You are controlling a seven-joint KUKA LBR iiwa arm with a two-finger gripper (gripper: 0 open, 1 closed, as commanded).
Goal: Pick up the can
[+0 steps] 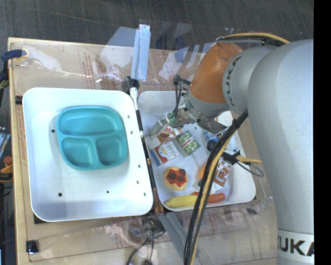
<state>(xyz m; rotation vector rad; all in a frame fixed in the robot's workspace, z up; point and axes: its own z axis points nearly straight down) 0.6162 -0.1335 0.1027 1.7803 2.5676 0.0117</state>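
What looks like the can (164,132), a small item with a brown and white label, lies at the upper left of the right bin (245,189). My gripper (174,118) reaches down into that bin just above and behind it, under the orange wrist band (212,81). The arm's bulk hides the gripper's tip, and nothing is visibly held. Whether the gripper touches the can I cannot tell.
Beside the can lie a green packet (187,143) and a red and white packet (166,151). Further forward lie a toy pizza (176,178), a banana (181,202) and a red sausage (214,197). A teal divided plate (92,135) sits in the left bin (38,192). Cables (209,170) cross the right bin.
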